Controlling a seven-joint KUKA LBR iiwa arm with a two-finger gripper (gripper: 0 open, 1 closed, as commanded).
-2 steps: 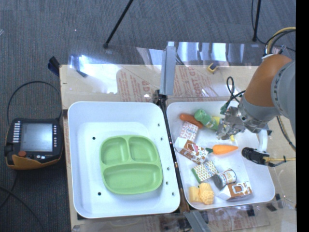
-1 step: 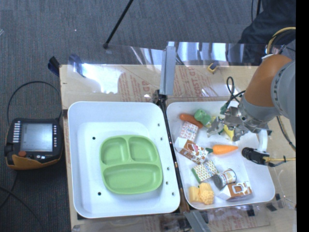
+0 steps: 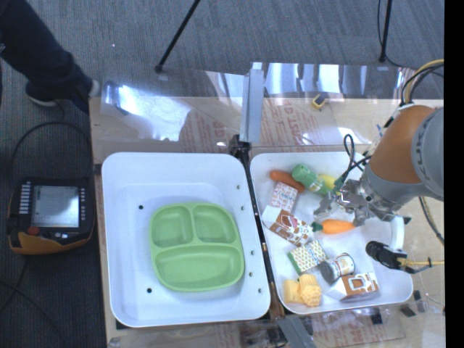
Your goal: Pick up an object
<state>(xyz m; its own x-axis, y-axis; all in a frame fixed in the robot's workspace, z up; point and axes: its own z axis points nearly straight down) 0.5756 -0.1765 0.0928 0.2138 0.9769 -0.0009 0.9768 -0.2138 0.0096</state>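
Note:
My gripper [image 3: 341, 207] hangs low over the right part of the right bin [image 3: 402, 285], at the end of the grey arm with its orange band. Directly in front of it, touching or nearly touching, lies a small orange carrot [image 3: 337, 227] with a green tip pointing left. Nothing is visibly gripped. A green and yellow toy vegetable [image 3: 310, 177] sits just left of the gripper. A second, darker orange carrot [image 3: 286, 180] lies at the bin's back left.
The right bin also holds small printed cartons [image 3: 291, 227], a green patterned box [image 3: 307, 255], a tin can [image 3: 338, 267], an orange and white carton [image 3: 360, 285] and a yellow piece [image 3: 303, 291]. A green divided plate [image 3: 196, 246] lies in the left bin [image 3: 123, 194].

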